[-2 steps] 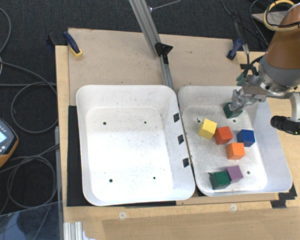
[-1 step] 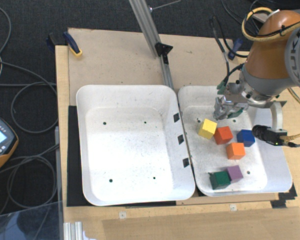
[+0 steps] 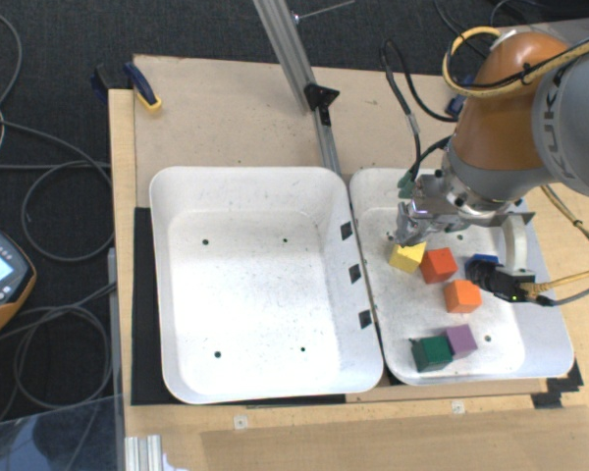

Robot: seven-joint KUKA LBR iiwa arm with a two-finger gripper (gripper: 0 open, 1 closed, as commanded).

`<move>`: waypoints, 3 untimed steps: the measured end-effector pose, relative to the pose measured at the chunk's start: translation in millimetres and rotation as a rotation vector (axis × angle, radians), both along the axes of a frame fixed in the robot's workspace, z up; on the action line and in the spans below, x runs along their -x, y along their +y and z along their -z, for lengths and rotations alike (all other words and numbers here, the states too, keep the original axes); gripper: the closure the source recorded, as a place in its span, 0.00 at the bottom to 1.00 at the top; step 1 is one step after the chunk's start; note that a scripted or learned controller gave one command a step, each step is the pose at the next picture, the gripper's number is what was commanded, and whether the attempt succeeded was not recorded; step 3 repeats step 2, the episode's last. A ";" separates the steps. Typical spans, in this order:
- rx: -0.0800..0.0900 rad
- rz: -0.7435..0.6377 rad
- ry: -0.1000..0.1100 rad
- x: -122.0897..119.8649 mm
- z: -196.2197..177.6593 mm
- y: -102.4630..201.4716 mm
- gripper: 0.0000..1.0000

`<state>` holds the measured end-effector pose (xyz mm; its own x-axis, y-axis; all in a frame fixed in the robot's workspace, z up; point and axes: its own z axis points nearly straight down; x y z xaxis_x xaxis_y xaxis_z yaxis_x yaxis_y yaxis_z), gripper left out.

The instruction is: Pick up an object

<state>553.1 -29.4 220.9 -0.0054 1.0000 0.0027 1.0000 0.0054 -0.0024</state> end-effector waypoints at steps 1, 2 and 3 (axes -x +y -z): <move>-0.001 -0.002 -0.001 7.8 -6.6 56.8 1.00; 0.000 -0.001 0.001 25.1 -3.7 101.7 1.00; 0.000 -0.001 0.001 25.1 -3.7 101.7 1.00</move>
